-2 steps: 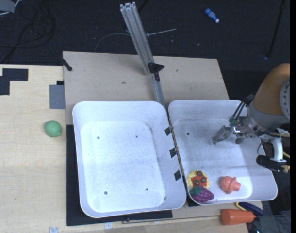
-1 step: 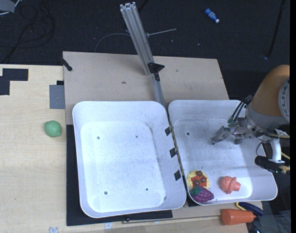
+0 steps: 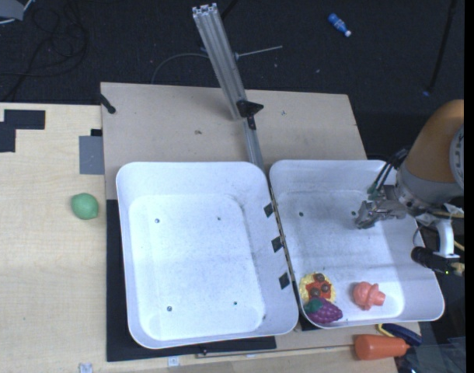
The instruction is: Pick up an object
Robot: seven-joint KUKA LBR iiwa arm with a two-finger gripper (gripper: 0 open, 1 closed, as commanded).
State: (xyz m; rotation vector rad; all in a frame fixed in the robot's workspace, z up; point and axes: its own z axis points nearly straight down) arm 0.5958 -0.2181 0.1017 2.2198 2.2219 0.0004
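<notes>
Two small toys lie near the front edge of the right bin (image 3: 330, 179): a yellow, red and purple piece (image 3: 320, 295) at the front left and a salmon-pink piece (image 3: 368, 294) a little to its right. My gripper (image 3: 366, 216) hangs low over the middle right of that bin, well behind both toys. Nothing shows between its fingers.
The left bin (image 3: 192, 251) sits beside the right one. A green ball (image 3: 85, 206) rests on the bench far left. An orange object (image 3: 381, 346) lies in front of the right bin. A metal rail (image 3: 225, 57) slants up behind the bins.
</notes>
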